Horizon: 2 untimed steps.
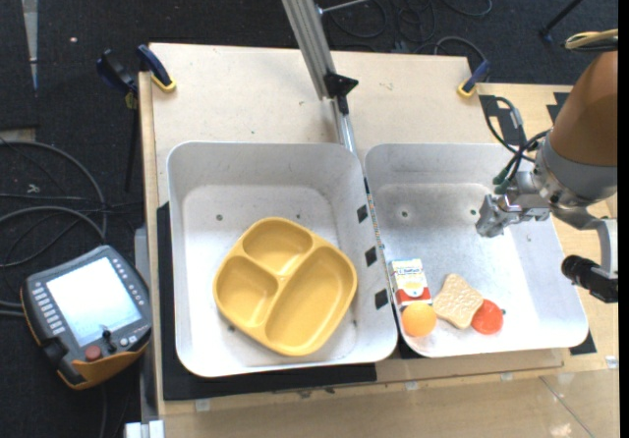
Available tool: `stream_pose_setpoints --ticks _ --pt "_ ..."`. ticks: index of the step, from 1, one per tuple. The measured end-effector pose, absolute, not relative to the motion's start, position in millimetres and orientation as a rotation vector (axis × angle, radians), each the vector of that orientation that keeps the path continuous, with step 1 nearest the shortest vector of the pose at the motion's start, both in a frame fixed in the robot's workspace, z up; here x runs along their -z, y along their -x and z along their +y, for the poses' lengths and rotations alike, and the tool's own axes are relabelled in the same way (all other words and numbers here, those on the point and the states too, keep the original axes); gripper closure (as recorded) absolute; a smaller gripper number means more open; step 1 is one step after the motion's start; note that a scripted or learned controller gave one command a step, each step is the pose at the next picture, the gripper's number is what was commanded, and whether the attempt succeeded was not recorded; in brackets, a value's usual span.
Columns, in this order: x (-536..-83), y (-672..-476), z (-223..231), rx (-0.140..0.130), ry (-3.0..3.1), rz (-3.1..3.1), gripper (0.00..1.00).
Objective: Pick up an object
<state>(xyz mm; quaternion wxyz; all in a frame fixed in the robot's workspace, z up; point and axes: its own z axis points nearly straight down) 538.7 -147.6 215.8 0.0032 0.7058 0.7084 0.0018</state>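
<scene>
The hand (494, 217) sits at the right of the frame, over the upper part of the right bin (550, 323). It is small and partly blurred against the bin floor; its state cannot be determined, and nothing can be made out in its grasp. The arm (588, 141) enters from the right edge, and its orange band is cut off by the frame border. A black fitting on the arm overlaps the bin's right rim.

The candidate objects lie in a group at the lower left of the right bin, well apart from the hand:
- A small carton (408, 281) lies flat against the bin's left wall. It has a white panel and red and orange print; the writing is too small to read.
- An orange ball-shaped fruit (419, 319) touches the carton's lower end.
- A tan cracker-like piece (457, 301) lies just to the right of the fruit.
- A red rounded item (487, 318) touches the tan piece on its right; its exact type cannot be determined.

The left bin (192, 230) holds a yellow three-compartment plate (285, 285).

Both bins rest on the tabletop (246, 97). A metal pole (307, 19) runs from the top of the frame down to the gap between the bins. A teach pendant (86, 310) lies at lower left.
</scene>
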Motion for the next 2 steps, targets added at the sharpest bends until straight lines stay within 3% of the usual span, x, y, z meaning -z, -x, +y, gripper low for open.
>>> stream_pose_setpoints --ticks 1,2 --pt "-278 -544.2 -151 -0.005 -2.212 2.22 1.0" --pt "-261 -547.7 -98 0.0 -2.214 2.23 1.0"
